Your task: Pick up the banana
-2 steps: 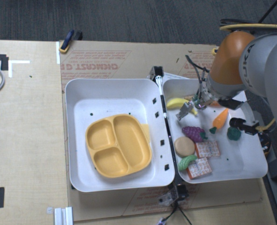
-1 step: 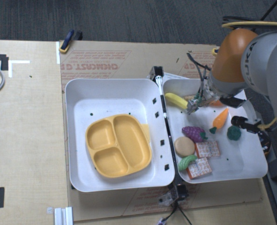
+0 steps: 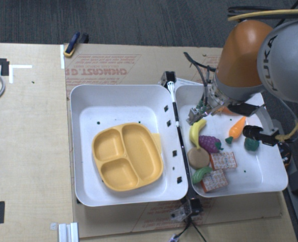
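Now | banana (image 3: 196, 131) touching grapes (image 3: 210, 143) | end effector (image 3: 199, 112) just above

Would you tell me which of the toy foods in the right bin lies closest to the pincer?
The banana, yellow and curved: its upper tip lies just below the pincer, while the grapes, carrot and the rest lie farther off.

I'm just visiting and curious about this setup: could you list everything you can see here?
bins: 2, white, side by side on the bench
divided plate: 1, yellow, left bin
banana: 1, yellow, right bin, by the gripper
grapes: 1 bunch, purple, beside the banana
carrot: 1, orange, right bin
round brown item: 1, below the grapes
red-patterned boxes: 2, right bin, front
green items: 2, right bin
arm: 1, grey and orange, from the right
gripper: 1, over the banana's top
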`<act>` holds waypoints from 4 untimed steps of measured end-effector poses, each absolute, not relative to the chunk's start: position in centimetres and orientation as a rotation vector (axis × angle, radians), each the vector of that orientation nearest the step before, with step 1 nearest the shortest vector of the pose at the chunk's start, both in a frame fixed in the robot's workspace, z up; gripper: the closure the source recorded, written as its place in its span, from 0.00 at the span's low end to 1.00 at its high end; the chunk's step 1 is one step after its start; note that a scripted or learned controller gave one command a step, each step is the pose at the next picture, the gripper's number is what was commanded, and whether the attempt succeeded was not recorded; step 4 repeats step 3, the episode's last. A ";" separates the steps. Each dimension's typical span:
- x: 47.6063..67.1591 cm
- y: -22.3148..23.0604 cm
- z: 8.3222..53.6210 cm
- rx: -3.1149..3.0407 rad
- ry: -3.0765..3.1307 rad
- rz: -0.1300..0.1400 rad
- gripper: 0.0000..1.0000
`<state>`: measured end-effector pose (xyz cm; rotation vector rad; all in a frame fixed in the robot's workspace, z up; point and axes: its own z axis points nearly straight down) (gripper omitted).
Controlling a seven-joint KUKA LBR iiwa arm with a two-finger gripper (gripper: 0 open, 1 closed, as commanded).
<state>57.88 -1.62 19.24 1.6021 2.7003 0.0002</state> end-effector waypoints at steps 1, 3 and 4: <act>57.9 -1.6 19.2 1.603 2.700 0.000 0.00; 57.9 -1.6 19.2 1.603 2.700 0.000 0.00; 57.9 -1.6 19.2 1.603 2.700 0.000 0.00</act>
